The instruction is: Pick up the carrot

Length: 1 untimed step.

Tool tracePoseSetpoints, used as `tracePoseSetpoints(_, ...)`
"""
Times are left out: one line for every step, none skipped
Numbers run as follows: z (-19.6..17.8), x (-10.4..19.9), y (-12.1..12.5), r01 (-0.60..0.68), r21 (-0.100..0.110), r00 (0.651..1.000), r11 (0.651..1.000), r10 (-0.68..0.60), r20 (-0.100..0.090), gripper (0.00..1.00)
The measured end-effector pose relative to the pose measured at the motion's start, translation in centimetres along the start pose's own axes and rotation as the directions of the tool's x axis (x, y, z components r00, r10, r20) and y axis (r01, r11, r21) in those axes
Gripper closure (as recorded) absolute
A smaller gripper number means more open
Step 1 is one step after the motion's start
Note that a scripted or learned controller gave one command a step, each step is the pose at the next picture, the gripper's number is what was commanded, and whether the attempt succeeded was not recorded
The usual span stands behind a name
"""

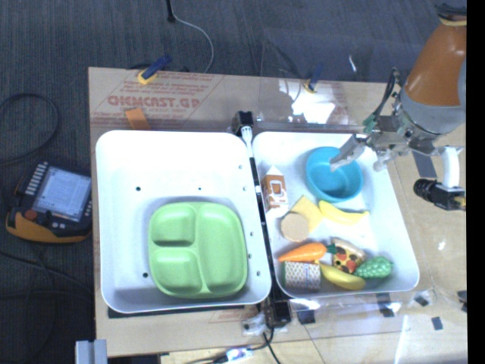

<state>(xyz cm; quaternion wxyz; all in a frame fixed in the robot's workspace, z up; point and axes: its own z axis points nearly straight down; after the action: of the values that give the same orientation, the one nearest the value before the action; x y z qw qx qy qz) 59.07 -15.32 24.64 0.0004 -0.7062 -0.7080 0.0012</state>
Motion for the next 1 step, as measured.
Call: tracePoseSetpoints(5.43,3.91,-5.06,0.158,0.002,0.987,0.987,-0.158,-0.002,0.00)
